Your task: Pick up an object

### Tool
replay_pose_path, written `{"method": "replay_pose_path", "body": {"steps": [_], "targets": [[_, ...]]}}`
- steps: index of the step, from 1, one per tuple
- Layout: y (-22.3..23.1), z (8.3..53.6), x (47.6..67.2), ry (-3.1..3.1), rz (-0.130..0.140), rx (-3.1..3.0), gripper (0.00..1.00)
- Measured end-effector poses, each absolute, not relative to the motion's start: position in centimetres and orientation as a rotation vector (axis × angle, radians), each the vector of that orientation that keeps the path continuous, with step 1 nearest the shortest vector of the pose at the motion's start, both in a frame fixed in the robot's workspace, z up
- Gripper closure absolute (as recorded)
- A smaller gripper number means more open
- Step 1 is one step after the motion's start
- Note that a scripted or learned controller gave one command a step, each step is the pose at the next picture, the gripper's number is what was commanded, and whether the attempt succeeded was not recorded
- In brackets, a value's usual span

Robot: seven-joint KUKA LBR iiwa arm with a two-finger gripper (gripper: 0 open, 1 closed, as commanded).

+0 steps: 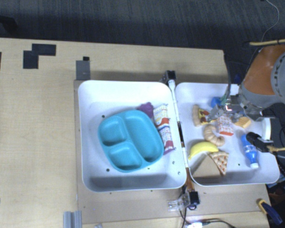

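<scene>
While my gripper hangs low in the right bin, finger state unreadable, the pretzel lies just beyond it, bench-front side.

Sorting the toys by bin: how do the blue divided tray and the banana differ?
The blue divided tray lies in the left bin; the banana lies in the right bin. The tray is far larger than the banana. The tray is blue with three compartments, the banana yellow and curved. Both rest flat on a bin floor.
</scene>
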State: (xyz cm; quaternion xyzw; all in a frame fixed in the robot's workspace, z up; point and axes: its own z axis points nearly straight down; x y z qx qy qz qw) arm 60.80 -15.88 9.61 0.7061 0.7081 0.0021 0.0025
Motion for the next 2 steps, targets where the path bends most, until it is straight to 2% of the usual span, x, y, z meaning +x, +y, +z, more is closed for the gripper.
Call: {"method": "replay_pose_path", "body": {"steps": [1, 2], "targets": [[-15.7, 10.8, 61.0, 2.222, 0.014, 2.210, 1.00], [-8.9, 19.2, 55.6, 2.227, 0.005, 2.214, 1.00]]}}
